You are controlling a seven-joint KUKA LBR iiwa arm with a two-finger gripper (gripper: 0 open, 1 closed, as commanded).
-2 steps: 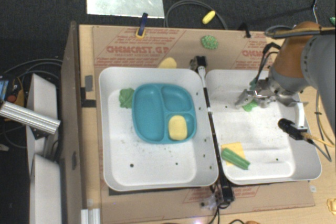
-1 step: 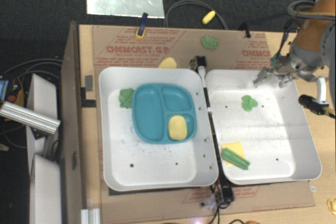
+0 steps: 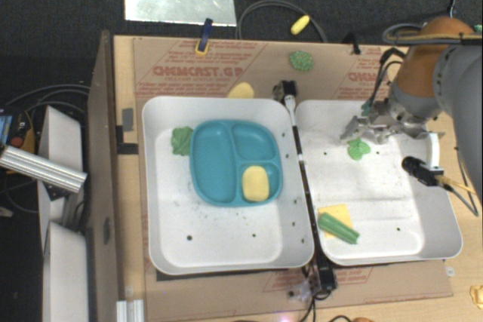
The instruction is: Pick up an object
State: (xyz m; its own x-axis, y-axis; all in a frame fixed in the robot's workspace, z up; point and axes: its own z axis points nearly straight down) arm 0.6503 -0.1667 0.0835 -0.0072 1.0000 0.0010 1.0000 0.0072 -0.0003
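On the desk (image 3: 226, 56), two white bins are seen side by side. In the left bin (image 3: 170, 237), a small green leafy piece (image 3: 181, 139) is noted against the left edge of a teal divided plate (image 3: 219, 162). A yellow rounded object (image 3: 256, 183) is seen resting in the plate's lower right compartment.

Beyond the left bin's far rim, a yellow object (image 3: 241, 91) is partly visible on the desk, with a green knobbly object (image 3: 302, 60) lying further back and to the right.

In the right bin (image 3: 392, 230), a yellow flat piece (image 3: 339, 215) is observed near the front left, with a green elongated object (image 3: 337, 228) lying across it at a slant. Toward the far side of this bin, a small green object (image 3: 358, 150) is recorded on the floor.

The end effector (image 3: 367, 129) is positioned low over the right bin, directly above and just beside the small green object. Contact cannot be confirmed. Whether its grip is spread or pressed together cannot be told from this view. The arm (image 3: 445, 83) is seen entering from the right.
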